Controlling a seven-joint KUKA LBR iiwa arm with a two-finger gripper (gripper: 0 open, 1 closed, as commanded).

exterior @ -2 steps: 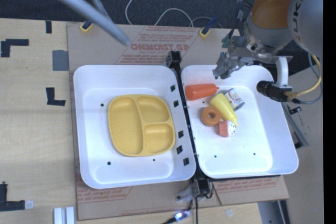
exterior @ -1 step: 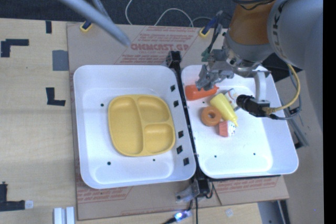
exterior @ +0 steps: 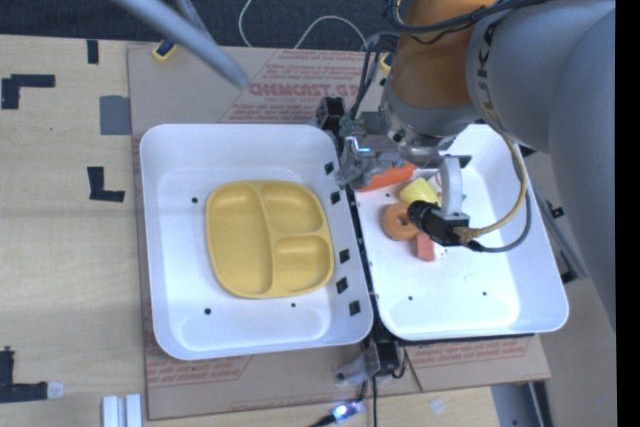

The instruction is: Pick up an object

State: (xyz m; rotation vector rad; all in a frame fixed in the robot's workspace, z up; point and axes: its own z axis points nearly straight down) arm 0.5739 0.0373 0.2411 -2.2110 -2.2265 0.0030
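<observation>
Gripper (exterior: 400,177) low over right bin (exterior: 500,300), at its near-left corner by the divider; finger spread hidden under the wrist, cannot tell. Small objects clustered just beside it: orange piece (exterior: 385,179), yellow piece (exterior: 420,190), brown ring (exterior: 400,222), pink piece (exterior: 427,249) (some partly covered). Yellow plate (exterior: 268,237) lying flat in left bin (exterior: 170,215)

Two shallow white bins sit side by side on the surface: the left bin (exterior: 170,315) and the right bin (exterior: 500,310). The left bin holds one yellow divided plate (exterior: 268,237) with three compartments. The right bin holds one brown ring (exterior: 400,221), one yellow piece (exterior: 420,189), one orange piece (exterior: 385,179) and one pink piece (exterior: 427,249), partly hidden under the arm.
</observation>
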